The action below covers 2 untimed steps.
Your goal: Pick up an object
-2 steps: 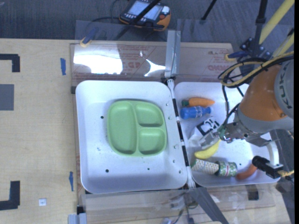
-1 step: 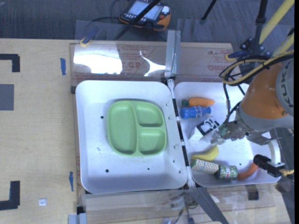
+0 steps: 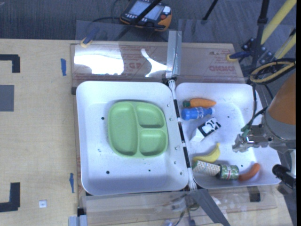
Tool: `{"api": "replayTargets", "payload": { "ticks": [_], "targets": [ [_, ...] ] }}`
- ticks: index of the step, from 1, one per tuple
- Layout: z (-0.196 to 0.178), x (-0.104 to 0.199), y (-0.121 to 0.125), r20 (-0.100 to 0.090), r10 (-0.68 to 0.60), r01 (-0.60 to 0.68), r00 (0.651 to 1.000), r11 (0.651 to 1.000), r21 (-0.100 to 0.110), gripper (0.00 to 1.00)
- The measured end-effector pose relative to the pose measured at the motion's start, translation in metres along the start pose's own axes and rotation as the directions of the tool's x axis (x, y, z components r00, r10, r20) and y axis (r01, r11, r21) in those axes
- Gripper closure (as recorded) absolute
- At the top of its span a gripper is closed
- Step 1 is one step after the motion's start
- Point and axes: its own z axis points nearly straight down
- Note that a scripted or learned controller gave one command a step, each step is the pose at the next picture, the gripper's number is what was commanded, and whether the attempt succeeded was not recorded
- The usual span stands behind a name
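Gripper (image 3: 241,142) near right bin's (image 3: 235,94) right edge; can't tell if open or holding anything. Sausage (image 3: 249,171) just below, lying slantwise.

1 fixed camera looks down at a slant from above the bench (image 3: 33,126) on 2 white bins (image 3: 89,140).

We count two white bins: the left bin (image 3: 89,140) and the right bin (image 3: 235,95). In the left one we see one green divided plate (image 3: 138,128), with three compartments. In the right one we count six things: one carrot (image 3: 200,102), one blue bottle (image 3: 196,113), one black-and-white card (image 3: 209,126), one banana (image 3: 209,154), one can (image 3: 217,170) lying on its side, and one sausage (image 3: 249,171).
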Motion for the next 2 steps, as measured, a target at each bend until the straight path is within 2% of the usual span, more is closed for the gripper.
{"api": "replayTargets", "payload": {
  "ticks": [1, 2],
  "targets": [
    [0.0, 0.0, 0.0, 0.0, 0.0, 0.0, 1.0, 1.0, 0.0, 0.0],
    [-0.008, 0.0001, 0.0009, 0.0, -0.001, 0.001, 1.0, 1.0, 0.001, 1.0]
  ]
}}
